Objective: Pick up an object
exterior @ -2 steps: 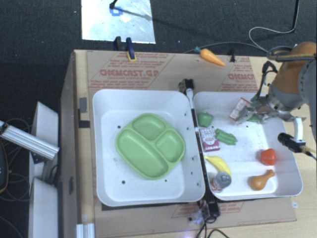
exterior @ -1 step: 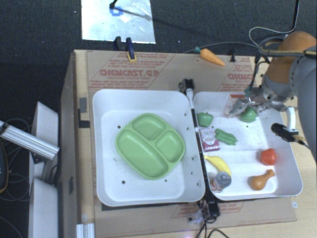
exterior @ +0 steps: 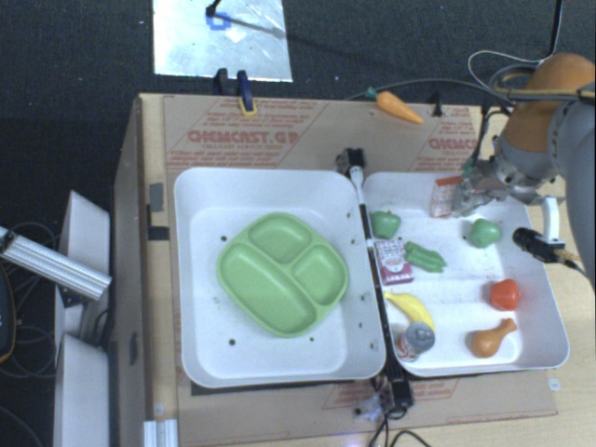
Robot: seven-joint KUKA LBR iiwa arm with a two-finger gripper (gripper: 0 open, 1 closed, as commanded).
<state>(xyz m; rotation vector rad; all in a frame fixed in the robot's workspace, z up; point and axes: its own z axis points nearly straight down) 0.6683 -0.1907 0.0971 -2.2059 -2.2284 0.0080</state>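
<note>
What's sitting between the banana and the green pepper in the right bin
In the camera view, a small pink-and-white packet and a green pod lie between the banana and the pepper.

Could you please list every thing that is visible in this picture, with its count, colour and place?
bins: 2, white, side by side on the bench
divided plate: 1, light green, middle of the left bin
green pepper: 1, green, right bin, near the divider
green ball: 1, green, right bin, far right part
green pod: 1, green, middle of the right bin
small box: 1, pink and white, right bin, by the divider
banana: 1, yellow, right bin, near side
can: 1, grey, near left corner of the right bin
tomato: 1, red-orange, right bin, right side
drumstick: 1, brown, near right corner of the right bin
carrot: 1, orange, on the board behind the bins
gripper: 1, grey, over the far part of the right bin
</note>
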